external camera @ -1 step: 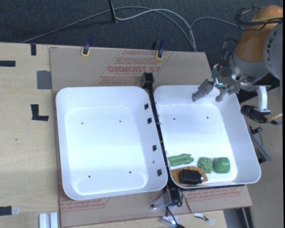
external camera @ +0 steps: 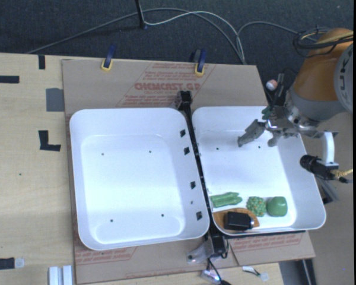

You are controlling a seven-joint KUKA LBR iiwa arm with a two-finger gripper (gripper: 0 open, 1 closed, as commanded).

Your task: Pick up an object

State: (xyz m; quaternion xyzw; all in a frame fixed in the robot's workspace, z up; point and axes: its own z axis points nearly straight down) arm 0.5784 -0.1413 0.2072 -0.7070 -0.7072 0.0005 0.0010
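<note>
Several small objects lie along the near edge of the right bin (external camera: 296, 177): a long green vegetable (external camera: 225, 199), a bumpy green piece (external camera: 256, 205), a round green piece (external camera: 277, 206), and a black object (external camera: 238, 221) resting on an orange piece (external camera: 253, 217). My gripper (external camera: 258, 139) hangs over the far part of the right bin, well away from those objects. It is open, its fingers spread apart with nothing between them.
The left bin (external camera: 83, 159) sits beside the right one, with a black divider (external camera: 193, 159) between them. Both rest on a cardboard sheet (external camera: 160, 85) held by clamps at the far edge. Cables run across the dark floor behind.
</note>
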